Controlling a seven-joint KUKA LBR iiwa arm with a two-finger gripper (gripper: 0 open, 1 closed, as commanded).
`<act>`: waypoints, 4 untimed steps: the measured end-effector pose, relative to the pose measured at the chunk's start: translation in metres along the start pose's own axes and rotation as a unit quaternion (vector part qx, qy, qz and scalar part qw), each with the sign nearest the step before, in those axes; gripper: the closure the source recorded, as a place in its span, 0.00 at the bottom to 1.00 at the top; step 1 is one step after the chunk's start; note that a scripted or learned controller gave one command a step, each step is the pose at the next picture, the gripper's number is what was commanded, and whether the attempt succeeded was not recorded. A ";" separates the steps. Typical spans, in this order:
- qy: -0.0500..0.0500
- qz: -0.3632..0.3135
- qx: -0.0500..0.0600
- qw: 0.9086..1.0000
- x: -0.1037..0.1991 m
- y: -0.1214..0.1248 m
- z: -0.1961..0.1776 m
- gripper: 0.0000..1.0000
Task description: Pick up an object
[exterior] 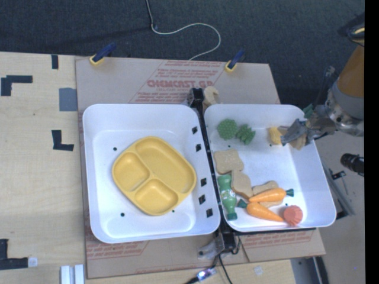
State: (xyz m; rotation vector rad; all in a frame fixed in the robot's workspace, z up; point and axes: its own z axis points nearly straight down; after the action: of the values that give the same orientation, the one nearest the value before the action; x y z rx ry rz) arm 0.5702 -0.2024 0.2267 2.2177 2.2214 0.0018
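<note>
Largest first: the left shallow white bin (98,158) holds only a yellow plastic divided plate (154,174), lying flat near its middle, and I have no business there as far as I can judge. The right shallow white bin (317,176) holds the pickable things: two slices of tan toy bread (228,160) near its left wall, two orange toy carrots (267,203) at the near side, a green toy bottle (225,195) along the divider, green toy broccoli (227,128) at the far left, a red toy ball-like piece (292,215) in the near right corner. My gripper (294,135) sits at the far right, just beside a small yellow toy piece (275,136). I cannot tell whether I am clenched or released, nor whether that piece is touched. Judging by this, nothing is lifted yet; the grasp and the raise remain.
</note>
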 end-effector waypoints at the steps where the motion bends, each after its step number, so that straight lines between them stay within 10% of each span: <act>1: 0.002 -0.002 0.003 1.000 0.061 -0.008 0.008 1.00; 4: 0.001 -0.003 0.002 1.000 0.207 -0.021 0.005 1.00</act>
State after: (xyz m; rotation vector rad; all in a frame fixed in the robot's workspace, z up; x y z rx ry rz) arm 0.5493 0.0046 0.2217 2.2158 2.2307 -0.0005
